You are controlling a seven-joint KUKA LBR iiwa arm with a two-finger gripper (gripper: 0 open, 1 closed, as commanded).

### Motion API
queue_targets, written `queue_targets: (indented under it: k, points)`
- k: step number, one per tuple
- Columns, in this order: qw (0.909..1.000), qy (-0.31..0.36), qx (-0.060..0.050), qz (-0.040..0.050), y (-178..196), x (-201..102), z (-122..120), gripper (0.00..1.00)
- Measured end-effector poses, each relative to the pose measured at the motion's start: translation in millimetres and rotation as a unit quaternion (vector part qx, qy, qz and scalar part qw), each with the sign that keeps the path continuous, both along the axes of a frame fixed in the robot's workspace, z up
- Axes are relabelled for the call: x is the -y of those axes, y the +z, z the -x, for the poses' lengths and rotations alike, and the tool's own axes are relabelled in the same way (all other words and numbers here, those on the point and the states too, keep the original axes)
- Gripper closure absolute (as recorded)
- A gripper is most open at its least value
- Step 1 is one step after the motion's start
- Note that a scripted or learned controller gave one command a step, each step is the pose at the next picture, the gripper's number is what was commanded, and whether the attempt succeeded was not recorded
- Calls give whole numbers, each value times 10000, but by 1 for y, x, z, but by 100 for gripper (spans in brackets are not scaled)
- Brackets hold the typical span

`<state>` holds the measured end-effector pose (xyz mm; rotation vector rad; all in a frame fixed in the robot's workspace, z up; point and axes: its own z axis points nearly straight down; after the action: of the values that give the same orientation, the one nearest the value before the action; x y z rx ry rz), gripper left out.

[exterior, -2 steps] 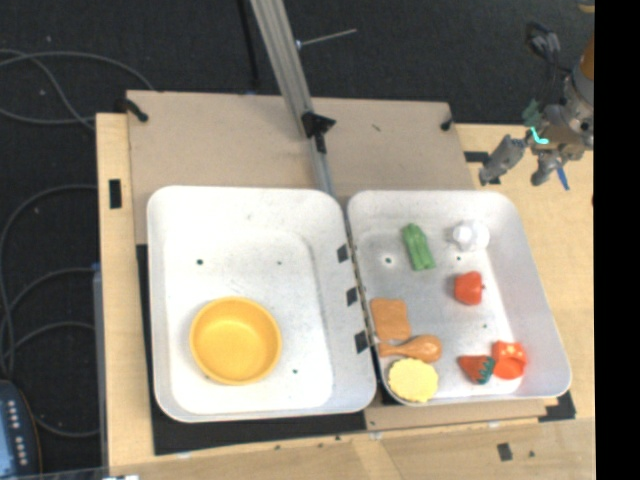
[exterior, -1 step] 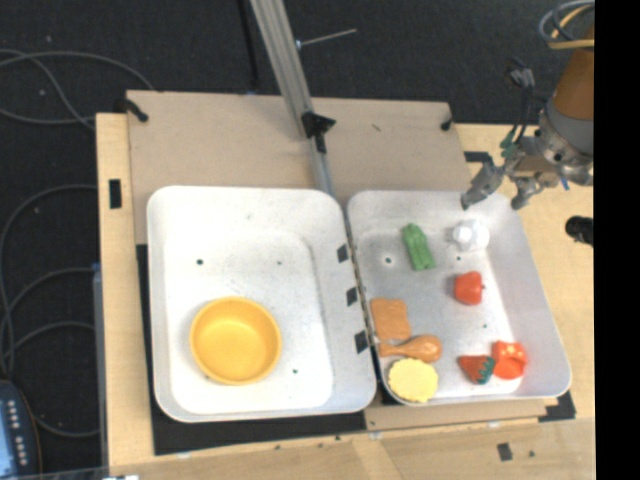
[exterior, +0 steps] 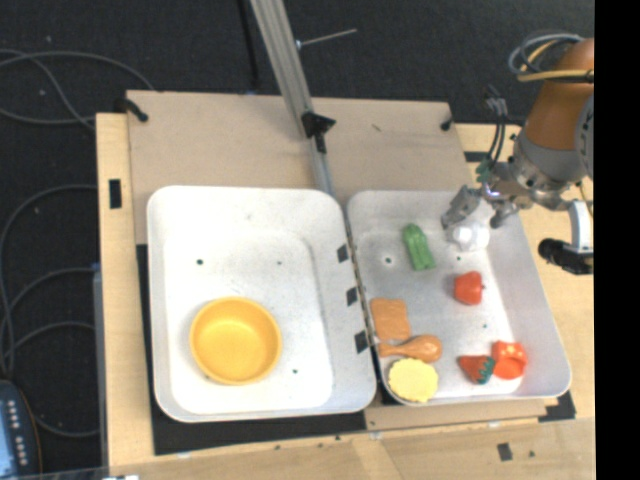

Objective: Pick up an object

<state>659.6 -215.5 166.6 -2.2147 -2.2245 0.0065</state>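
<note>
A pale yellow disc (exterior: pixel 413 379) lay at the near rim of the right bin (exterior: pixel 540 308), beside a tan drumstick-shaped piece (exterior: pixel 410 348) and an orange slab (exterior: pixel 390 318). All looked like smooth moulded plastic, as did the red pieces (exterior: pixel 468 288) and green piece (exterior: pixel 418 247). The gripper (exterior: pixel 470 218) hung over a small whitish object (exterior: pixel 466 235) at the far side; whether it pinched anything could not be told. Nothing appeared lifted, so the pick seemed undone. A round yellow bowl (exterior: pixel 236 340) sat in the left bin (exterior: pixel 200 228).
</note>
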Motion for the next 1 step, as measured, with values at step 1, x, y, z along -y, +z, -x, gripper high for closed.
queue_targets:
  k: [1]
  points:
    - [10000, -7, 43, 18, -44, 2, -4, 0]
